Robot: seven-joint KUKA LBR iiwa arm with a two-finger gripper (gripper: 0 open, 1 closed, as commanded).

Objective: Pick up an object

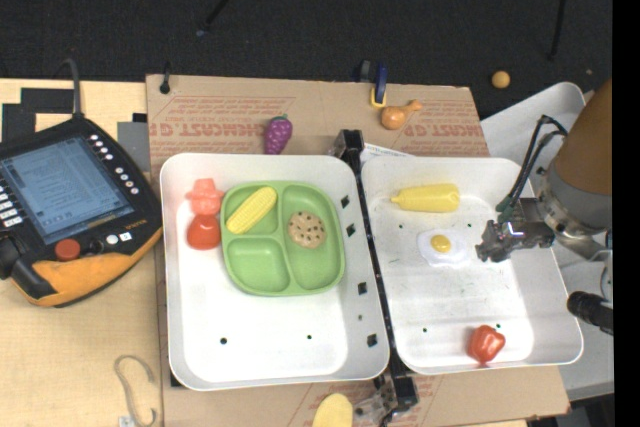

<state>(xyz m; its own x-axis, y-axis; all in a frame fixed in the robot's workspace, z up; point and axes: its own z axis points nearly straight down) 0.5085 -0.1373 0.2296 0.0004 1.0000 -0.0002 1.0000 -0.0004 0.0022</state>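
The right bin (pixel 450 335) holds a yellow corn-like piece (pixel 427 199) near its far side, a fried egg toy (pixel 441 245) in the middle and a red pepper (pixel 486 343) near the front. My gripper (pixel 497 241) hangs over the bin's right part, just right of the egg, with nothing visible between its fingers. In the left bin (pixel 260 345) a green divided plate (pixel 283 237) carries a corn cob (pixel 249 209) and a cookie (pixel 306 230). A red and pink toy (pixel 204 214) stands left of the plate.
A purple grape toy (pixel 278 133) and an orange toy (pixel 397 114) lie on the cardboard behind the bins. A yellow object (pixel 333 410) sits at the front edge. A teach pendant (pixel 70 205) rests on the left of the bench.
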